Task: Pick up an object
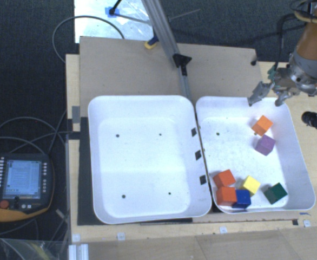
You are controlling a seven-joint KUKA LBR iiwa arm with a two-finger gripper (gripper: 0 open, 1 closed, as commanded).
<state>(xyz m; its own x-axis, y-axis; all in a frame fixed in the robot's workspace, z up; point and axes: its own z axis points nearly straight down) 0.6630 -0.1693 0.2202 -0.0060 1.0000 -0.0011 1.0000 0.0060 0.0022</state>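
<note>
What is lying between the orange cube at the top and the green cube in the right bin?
In the camera view, the purple cube lies between the upper orange cube and the green cube.

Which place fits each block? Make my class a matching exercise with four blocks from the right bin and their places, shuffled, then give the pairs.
Blocks:
1. purple block
2. green block
3. yellow block
4. blue block

Places:
A. right-hand near corner of the right bin
B. just below the lone orange block
C. against the near rim, below the yellow block
D. between the orange pair and the green block

Pairs: 1-B, 2-A, 3-D, 4-C
</note>
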